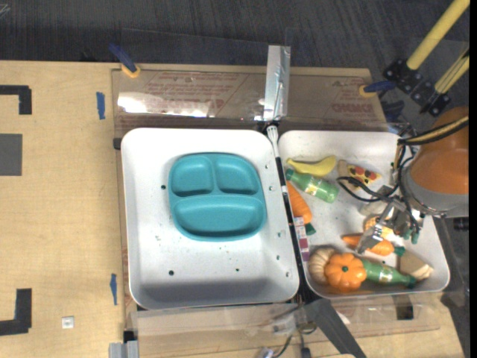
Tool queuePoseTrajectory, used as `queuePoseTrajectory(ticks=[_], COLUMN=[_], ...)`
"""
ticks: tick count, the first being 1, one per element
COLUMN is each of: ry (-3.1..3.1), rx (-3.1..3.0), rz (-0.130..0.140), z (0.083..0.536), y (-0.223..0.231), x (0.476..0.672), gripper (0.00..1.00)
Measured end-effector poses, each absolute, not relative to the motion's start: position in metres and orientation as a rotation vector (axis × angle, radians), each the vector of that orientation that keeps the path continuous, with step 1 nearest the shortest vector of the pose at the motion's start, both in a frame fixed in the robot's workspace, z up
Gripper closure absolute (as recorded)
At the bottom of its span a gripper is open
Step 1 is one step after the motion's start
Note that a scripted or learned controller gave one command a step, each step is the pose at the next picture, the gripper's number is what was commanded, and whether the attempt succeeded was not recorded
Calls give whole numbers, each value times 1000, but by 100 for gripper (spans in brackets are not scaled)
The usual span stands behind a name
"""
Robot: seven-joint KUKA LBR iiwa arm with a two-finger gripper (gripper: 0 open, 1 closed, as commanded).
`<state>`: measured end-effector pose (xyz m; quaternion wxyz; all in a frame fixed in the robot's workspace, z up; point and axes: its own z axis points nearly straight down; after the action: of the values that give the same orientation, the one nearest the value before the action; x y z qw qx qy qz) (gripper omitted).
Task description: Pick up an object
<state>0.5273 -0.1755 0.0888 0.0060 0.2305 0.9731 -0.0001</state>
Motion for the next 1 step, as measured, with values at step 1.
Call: queuePoseTrajectory(ticks=[1], ry=[3082], rx=[515], rz=[-1], z=[89], y=[-189], x=[496], gripper=[0])
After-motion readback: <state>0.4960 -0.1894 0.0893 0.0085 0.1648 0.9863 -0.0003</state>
